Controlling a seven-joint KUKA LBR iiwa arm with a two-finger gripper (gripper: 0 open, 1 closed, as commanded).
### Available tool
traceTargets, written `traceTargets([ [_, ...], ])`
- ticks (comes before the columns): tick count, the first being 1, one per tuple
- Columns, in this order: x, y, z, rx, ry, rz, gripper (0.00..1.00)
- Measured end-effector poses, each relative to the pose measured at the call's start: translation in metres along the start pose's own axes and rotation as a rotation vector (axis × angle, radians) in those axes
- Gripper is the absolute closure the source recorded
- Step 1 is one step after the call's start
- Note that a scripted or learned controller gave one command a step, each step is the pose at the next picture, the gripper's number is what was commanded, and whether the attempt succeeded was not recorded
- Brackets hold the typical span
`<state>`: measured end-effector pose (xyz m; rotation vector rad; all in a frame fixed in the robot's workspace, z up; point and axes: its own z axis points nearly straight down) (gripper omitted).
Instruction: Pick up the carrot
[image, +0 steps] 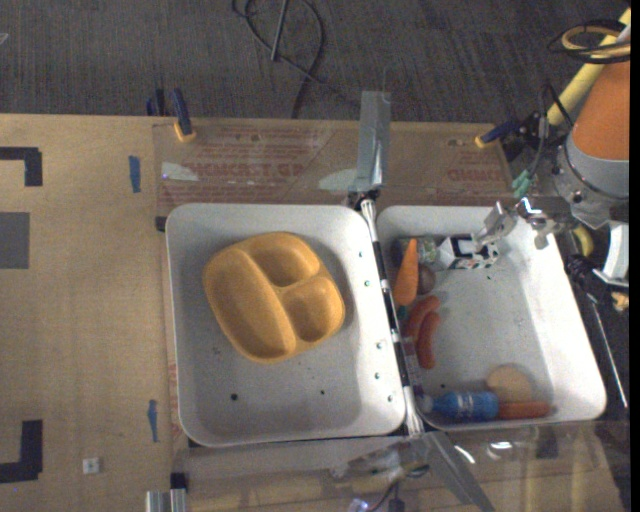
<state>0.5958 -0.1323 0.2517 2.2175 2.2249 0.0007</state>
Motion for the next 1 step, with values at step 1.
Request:
traceTargets([
  [1,0.0405,0.0519,0.1176,0.0,0.0,-0.079,0.0],
])
